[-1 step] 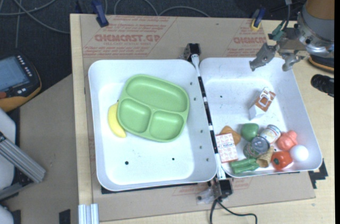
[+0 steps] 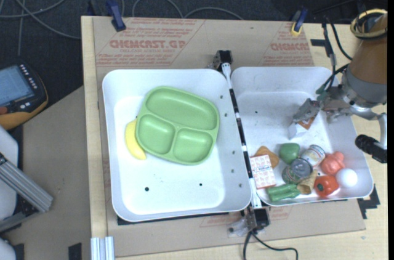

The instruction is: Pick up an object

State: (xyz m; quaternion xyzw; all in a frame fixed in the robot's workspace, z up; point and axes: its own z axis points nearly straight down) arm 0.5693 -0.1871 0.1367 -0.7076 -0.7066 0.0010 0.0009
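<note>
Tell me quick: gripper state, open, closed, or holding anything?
Gripper: above the right bin; open or shut cannot be told, and no object visibly held.

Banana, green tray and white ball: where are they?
banana point(image 2: 133, 140), camera view, middle of its yellow curve.
green tray point(image 2: 177, 125), camera view, ridge between its compartments.
white ball point(image 2: 348, 178), camera view, top of its round surface.

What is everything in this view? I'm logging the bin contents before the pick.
Left bin: 1, white, left half of bench.
Divided plate: 1, light green, in left bin.
Banana: 1, yellow, at plate's left edge.
Right bin: 1, white, right half.
Small items: a pile, green, red, orange, white, right bin's near side.
Clamps: 2, blue, bench's far edge.
Arm: 1, grey and orange, over right bin.
Gripper: 1, grey, jaws low in right bin.
</note>
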